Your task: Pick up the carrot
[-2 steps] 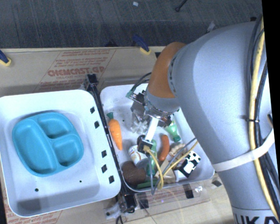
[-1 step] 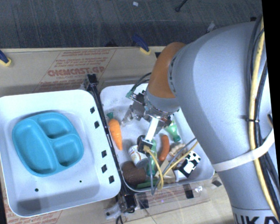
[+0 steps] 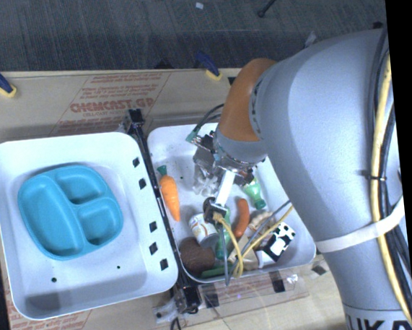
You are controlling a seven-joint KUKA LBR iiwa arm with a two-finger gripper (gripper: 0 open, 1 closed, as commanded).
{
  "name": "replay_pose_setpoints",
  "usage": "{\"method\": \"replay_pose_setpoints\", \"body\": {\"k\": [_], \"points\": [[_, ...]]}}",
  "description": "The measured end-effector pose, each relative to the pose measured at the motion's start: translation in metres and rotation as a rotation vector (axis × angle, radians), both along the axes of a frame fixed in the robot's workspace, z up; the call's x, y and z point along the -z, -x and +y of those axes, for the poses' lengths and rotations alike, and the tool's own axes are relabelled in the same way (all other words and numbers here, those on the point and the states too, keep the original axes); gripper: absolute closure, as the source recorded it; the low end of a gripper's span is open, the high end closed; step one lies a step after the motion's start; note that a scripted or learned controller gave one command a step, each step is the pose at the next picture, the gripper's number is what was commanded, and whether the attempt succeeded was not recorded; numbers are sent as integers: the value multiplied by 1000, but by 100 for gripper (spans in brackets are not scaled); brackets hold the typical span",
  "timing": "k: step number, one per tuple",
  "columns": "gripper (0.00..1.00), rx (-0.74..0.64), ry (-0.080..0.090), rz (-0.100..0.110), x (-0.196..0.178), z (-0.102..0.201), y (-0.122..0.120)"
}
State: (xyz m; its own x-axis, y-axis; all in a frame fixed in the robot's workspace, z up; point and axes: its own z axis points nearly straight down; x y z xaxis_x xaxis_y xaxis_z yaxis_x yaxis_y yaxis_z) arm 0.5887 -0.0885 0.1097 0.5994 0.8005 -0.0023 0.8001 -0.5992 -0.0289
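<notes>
An orange carrot point(image 3: 169, 198) lies lengthwise beside the left wall of the right bin point(image 3: 161, 139), its green stub pointing toward the back. My gripper point(image 3: 207, 172) hangs over the middle of that bin, a little to the right of the carrot and apart from it. The wrist and orange band sit right above the gripper and hide much of it. Nothing shows between the carrot and the bin wall.
The left bin point(image 3: 15, 288) holds a blue divided plate point(image 3: 69, 210). In the front of the right bin lie a small can point(image 3: 200, 229), a brown round thing point(image 3: 194, 255), a reddish sausage point(image 3: 241, 214), a green item point(image 3: 254, 193) and a black-and-white block point(image 3: 280, 240). My arm covers the bin's right side.
</notes>
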Motion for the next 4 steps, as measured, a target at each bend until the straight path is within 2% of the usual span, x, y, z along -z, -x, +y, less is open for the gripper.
{"method": "replay_pose_setpoints", "body": {"k": [1,2,3,4], "points": [[100,18,12,-30,-152,58,-44],[100,238,16,-14,-142,192,-33],[100,157,15,-16,-194,292,-46],[100,358,27,-10,-135,237,-11]]}}
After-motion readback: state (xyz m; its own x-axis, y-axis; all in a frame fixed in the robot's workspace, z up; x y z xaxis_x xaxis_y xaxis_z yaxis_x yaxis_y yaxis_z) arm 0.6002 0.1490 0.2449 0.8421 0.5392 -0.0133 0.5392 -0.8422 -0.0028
